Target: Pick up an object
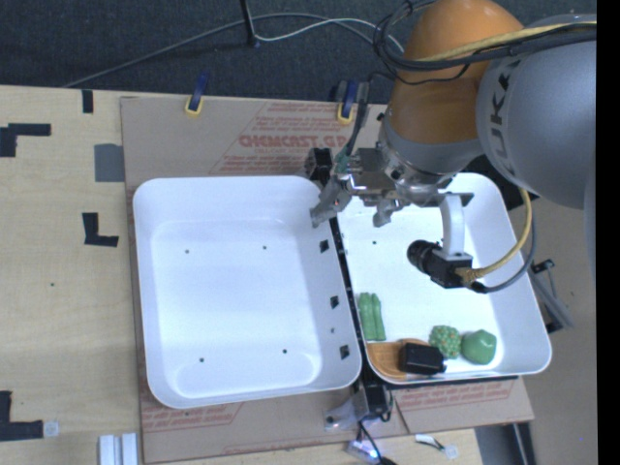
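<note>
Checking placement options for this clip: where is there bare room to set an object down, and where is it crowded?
The left bin has a bare floor from wall to wall. In the right bin, the near edge is crowded: green pod, bumpy green piece, green ball, black block. The gripper hangs over its far end.

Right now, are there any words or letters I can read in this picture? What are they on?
"UK", part of a bigger word, in dark letters on the grey arm.
Red print on the cardboard under the bins: too blurred to read.
I can't find any other words.
</note>
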{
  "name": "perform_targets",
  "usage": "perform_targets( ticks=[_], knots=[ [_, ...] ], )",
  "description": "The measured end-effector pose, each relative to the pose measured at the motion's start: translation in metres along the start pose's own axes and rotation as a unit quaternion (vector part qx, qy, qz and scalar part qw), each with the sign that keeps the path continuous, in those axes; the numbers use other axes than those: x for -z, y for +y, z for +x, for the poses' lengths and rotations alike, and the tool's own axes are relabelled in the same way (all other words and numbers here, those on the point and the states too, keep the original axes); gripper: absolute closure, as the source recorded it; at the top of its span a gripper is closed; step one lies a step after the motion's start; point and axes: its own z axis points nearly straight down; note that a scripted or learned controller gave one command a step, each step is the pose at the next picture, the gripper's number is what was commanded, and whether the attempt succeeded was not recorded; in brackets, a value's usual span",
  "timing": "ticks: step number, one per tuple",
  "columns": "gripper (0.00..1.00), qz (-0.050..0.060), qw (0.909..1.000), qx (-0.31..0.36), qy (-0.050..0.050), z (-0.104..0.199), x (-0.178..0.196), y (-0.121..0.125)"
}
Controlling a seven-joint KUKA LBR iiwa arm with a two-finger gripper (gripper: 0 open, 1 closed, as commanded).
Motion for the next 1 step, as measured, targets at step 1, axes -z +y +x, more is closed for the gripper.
perform_targets(
  ticks=[1],
  knots=[
    [0.0,-0.003,1.0,-0.007,-0.001,-0.0921,0.0615,-0.0558]
  ],
)
